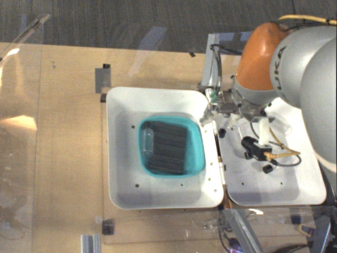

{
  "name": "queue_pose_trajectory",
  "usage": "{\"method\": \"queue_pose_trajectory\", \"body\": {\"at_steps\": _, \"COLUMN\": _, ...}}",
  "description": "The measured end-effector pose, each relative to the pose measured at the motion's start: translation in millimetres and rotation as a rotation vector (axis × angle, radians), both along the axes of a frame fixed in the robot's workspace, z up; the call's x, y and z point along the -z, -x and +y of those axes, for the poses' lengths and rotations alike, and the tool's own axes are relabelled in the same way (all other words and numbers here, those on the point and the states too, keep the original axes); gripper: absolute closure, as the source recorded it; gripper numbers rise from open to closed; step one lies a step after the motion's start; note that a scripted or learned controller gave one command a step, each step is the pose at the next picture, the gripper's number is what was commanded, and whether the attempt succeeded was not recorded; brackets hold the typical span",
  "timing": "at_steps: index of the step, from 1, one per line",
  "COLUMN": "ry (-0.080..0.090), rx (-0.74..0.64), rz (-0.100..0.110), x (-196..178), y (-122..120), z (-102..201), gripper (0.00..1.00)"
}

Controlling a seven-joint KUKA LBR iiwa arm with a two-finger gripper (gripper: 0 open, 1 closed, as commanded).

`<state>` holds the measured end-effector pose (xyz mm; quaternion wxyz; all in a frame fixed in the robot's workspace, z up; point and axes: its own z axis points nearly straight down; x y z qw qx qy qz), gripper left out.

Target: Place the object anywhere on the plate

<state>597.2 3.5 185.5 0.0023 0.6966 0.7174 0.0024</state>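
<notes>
- Nearest the camera: pale wooden tabletop (52, 141), with a small dark block (107, 226) just off the left bin's near corner.
- Two shallow white bins sat side by side, their inner rims touching: left bin (113, 157) and right bin (295, 188).
- Teal plate (197, 146), squarish with rounded corners, lay flat in the middle of the left bin, clear of the walls.
- Dark ridged object (167, 147) lay on the plate and covered most of its floor. Teal rim showed all round it.
- A pale, glassy patch (147, 139) sat at the plate's left side, too unclear to name.
- End effector (215, 107) hung above the seam between the bins, at their far end, just beside the left bin's far right corner.
- It was apart from the plate and the dark object, and nothing could be seen held in it. Whether it was released or clenched could not be told.
- Grey arm (310, 78) with its orange band (260, 51) came in from the right, over the far half of the right bin.
- Farthest: a second small dark block (106, 66) beyond the left bin, then dark carpet (131, 9) past the tabletop edge.
</notes>
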Motion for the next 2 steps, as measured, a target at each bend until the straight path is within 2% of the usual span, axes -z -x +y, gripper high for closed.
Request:
{"method": "queue_pose_trajectory", "body": {"at_steps": 1, "ry": 0.000, "rx": 0.007, "rz": 0.003, "x": -2.5, "y": 22.2, "z": 10.3, "gripper": 0.00}}
{"method": "queue_pose_trajectory", "body": {"at_steps": 2, "ry": 0.001, "rx": 0.029, "rz": -0.001, "x": -0.2, "y": -15.2, "z": -56.6, "gripper": 0.00}}
